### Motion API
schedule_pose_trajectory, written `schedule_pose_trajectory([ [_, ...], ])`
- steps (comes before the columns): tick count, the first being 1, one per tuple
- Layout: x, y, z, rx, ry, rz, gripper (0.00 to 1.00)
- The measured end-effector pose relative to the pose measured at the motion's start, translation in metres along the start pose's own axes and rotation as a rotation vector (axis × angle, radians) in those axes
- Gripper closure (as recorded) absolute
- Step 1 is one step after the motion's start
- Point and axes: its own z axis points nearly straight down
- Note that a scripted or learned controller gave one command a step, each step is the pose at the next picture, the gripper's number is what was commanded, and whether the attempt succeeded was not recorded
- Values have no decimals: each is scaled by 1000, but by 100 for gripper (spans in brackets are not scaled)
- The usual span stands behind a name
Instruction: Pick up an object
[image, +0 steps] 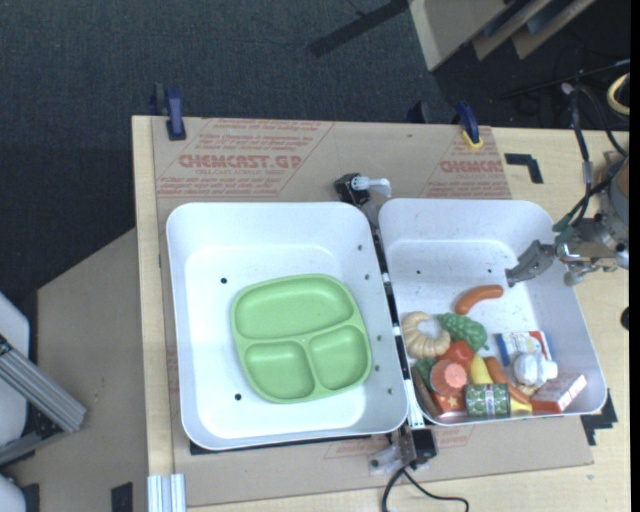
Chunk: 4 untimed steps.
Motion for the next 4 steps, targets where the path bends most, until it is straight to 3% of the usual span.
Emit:
schedule_pose_trajectory([
  [1,40,13,72,8,4,-4,0],
  [2,56,21,160,4,2,-1,0],
  [3,54,22,145,-3,-1,1,100],
  [4,54,22,145,-2,-1,1,0],
])
